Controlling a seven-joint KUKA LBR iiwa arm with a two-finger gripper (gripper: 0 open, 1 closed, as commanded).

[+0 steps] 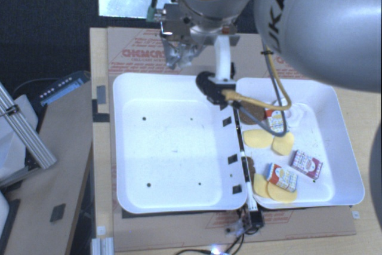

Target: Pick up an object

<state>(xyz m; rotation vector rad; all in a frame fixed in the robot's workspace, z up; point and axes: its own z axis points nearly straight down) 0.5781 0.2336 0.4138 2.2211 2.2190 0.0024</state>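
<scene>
Cartons [306, 164], three small red-and-white ones, lie in one bin [325, 122] together with several yellow slices [258, 138] and a brown piece [253, 110]. Any of these could be the object to pick. All of them are well apart from the gripper [178, 52]: they lie toward the side where the arm comes in, and nearer to the camera than the gripper is. One carton and the brown piece are the closest to it. The other two cartons are the farthest.

The gripper hangs over the far rim of the other bin [173, 152], about above the cardboard [134, 52] that lies under both bins. Whether it is spread or pressed together, I cannot tell from this view. I see no object in it.

In my judgement the task is at its beginning. Every object rests on the bin floor and no grasp is made. What is left is nearly all of the work: to go across to the bin with the objects, come down on one of them, close on it and lift it.
</scene>
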